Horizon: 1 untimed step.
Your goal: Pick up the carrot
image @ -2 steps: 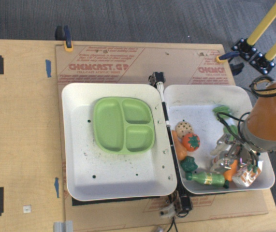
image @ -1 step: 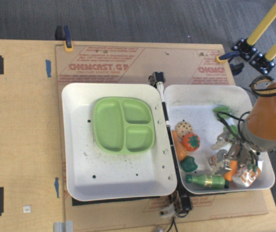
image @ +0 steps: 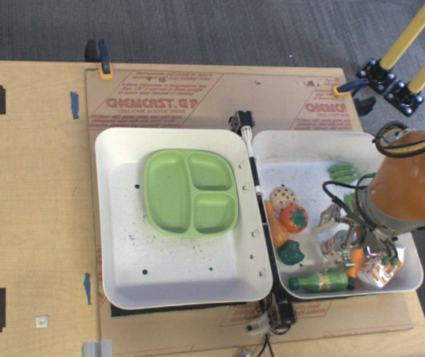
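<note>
Item: carrot (image: 275, 226), orange toy, at left wall of right bin (image: 309, 141), beside tomato (image: 295, 218), above broccoli (image: 292, 253). Handling, est.: light, stiff plastic, smooth, prob. slippery; tapered, so grip across thick mid-body.

Gripper (image: 344, 244): low in bin's front-right area, well apart from carrot, near bottle (image: 320, 280). Jaw opening: cannot tell; wiring clutters view. 1 orange bit sits close by; held or not, unclear.

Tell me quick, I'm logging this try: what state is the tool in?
Tool: low in the right shallow white bin; open or closed cannot be told.
</note>
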Tool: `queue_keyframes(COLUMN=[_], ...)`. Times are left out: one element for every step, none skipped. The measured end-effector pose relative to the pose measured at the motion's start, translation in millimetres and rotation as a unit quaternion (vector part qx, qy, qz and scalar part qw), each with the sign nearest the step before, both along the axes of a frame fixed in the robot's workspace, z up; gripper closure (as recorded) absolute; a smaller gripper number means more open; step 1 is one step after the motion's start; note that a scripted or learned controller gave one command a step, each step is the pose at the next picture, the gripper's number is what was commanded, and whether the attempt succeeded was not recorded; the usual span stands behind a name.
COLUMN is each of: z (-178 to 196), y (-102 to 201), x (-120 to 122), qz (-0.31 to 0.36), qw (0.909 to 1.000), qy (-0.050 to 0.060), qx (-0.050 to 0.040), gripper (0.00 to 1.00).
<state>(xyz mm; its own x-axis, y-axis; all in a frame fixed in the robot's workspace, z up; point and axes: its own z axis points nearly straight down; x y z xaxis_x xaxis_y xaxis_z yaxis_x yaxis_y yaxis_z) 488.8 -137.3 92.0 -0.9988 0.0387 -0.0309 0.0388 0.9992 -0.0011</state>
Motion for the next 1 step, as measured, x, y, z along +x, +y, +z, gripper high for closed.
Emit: queue_keyframes(z=[10.7], y=[-0.3], x=[-2.9], qz=[0.0], qw=[1.0], qy=[0.007], qx=[0.0005], gripper=[1.0])
